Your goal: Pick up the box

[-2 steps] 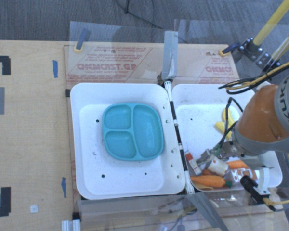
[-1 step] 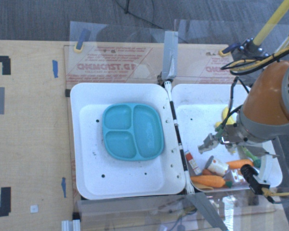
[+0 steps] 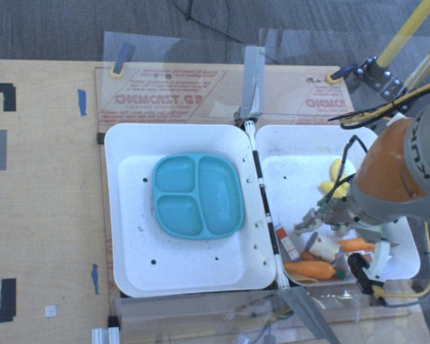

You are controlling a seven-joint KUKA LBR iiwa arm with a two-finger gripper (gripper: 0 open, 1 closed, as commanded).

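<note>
A small red and white box lies against the left wall of the right bin, near its front. My gripper hangs low over the bin's front half, just right of the box. Its two dark fingers are spread apart and point left toward the box, with nothing between them. The orange-banded wrist hides the middle right of the bin.
An orange carrot lies at the bin's front beneath the gripper, and another carrot lies to the right. A white cylinder sits between them. A yellow item lies further back. A teal divided plate sits in the left bin.
</note>
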